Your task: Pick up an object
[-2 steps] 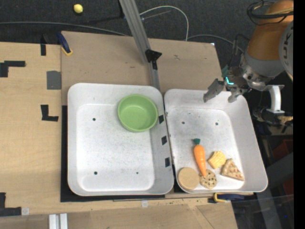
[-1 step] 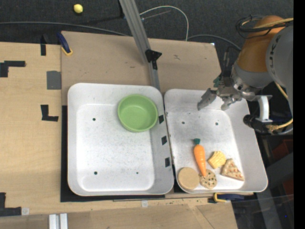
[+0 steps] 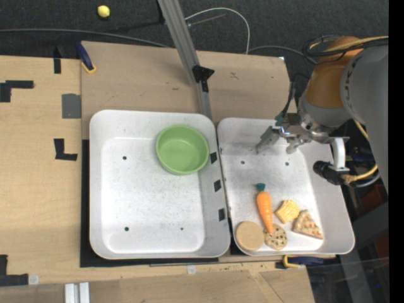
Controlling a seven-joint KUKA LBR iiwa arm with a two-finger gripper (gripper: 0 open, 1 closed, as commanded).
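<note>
Two-finger metal gripper (image 3: 278, 141): fingers spread apart, nothing between them; it hangs over the bare upper part of the right shallow white plastic bin (image 3: 243, 169), below the grey arm's orange band (image 3: 328, 84).

Right bin, speckled matte floor, rounded corners. All its contents cluster at the lower end, well apart from the gripper:
- Orange toy carrot with a green top (image 3: 264, 207), tapered, smooth, lying lengthwise.
- Yellow ridged toy piece (image 3: 287, 211), just right of the carrot; possibly a corn cob, though the view is too coarse to be sure.
- Tan triangular toy slice with reddish spots (image 3: 308, 225), right of and below the yellow piece.
- Round tan flat disc (image 3: 249, 235), at the bin's lower left corner, below the carrot.
- Small round speckled cookie-like piece (image 3: 276, 238), touching the disc's right side, at the carrot's tip.

Left shallow white plastic bin (image 3: 104, 188): same speckled finish; holds a round smooth light-green plastic bowl (image 3: 182, 149), upright, in the upper right corner, nearest the right bin.

Surface: pale wooden bench (image 3: 38, 169) with black tape marks, left of the bins. A slanted grey metal pole (image 3: 180, 33) rises above the bins. Dark carpet behind, bearing a small yellow ball (image 3: 103, 11).
</note>
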